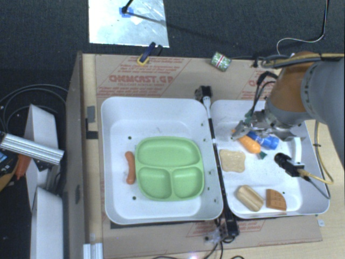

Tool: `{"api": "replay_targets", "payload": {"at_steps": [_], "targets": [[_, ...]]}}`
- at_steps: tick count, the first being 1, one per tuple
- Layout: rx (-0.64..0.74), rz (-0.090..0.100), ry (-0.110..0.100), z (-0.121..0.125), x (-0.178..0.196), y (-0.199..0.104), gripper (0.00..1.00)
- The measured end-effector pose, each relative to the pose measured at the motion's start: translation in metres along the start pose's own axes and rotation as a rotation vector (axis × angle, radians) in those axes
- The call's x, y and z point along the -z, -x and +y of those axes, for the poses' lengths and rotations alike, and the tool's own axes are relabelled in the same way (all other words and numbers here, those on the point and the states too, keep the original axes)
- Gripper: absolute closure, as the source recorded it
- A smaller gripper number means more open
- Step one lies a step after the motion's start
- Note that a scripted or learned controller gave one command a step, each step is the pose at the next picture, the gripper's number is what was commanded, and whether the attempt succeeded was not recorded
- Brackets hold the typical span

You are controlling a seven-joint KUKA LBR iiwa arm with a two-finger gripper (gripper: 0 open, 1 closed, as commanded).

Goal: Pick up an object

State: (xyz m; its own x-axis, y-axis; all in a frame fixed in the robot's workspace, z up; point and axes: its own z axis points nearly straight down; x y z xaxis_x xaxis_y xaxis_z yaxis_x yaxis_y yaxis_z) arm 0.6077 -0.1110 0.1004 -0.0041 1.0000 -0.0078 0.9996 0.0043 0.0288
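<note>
Camera view: gripper (243, 132) over orange object (249, 143), right bin (318, 198); finger state unclear. Approach step; next, descend, close.

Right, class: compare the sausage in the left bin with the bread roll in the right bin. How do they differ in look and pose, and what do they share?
The sausage is thin and reddish-orange; the bread roll is thick and pale tan. The sausage lies lengthwise beside the green tray, running up and down the picture; the bread roll lies at a slant next to a brown waffle piece. Both are elongated toy foods lying flat on a white bin floor, away from the claw.
</note>
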Motion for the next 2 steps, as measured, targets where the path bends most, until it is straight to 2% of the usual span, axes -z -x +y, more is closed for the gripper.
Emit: {"api": "replay_targets", "payload": {"at_steps": [2], "targets": [[-0.002,-0.005,0.008,0.0024,-0.0014,0.0065,0.00]]}}
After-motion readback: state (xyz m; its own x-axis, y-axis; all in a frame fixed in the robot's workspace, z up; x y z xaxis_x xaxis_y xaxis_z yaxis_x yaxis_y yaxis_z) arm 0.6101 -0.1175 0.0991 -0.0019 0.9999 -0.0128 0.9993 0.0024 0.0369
